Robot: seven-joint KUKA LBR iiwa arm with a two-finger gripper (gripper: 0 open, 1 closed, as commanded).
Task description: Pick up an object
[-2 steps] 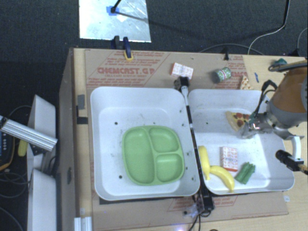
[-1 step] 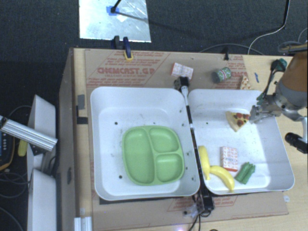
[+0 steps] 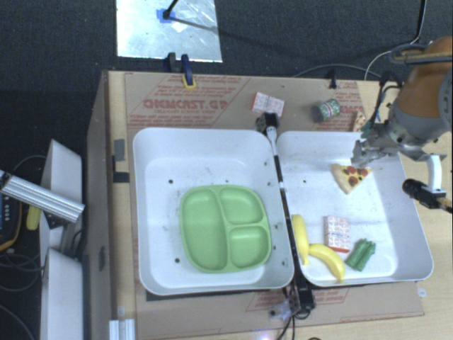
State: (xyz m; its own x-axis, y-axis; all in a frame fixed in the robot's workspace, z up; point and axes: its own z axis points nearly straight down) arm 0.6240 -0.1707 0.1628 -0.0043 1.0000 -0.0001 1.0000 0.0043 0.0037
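While the arm reaches in from the right, its gripper [image 3: 362, 154] hangs over the far part of the right bin [image 3: 414, 241], just above and touching or nearly touching a pizza slice [image 3: 351, 176]; whether anything is gripped cannot be told from this angle. That slice is a small tan wedge with red and green spots on top, lying flat on the bin floor near the far right side. Nearer the front of the same bin lie two yellow bananas [image 3: 317, 250], a small red and white packet [image 3: 337, 233] and a green vegetable [image 3: 360, 254]. A green divided plate [image 3: 225, 227] sits in the left bin [image 3: 159, 168]. A small can [image 3: 328, 109] rests on the cardboard beyond the bins.
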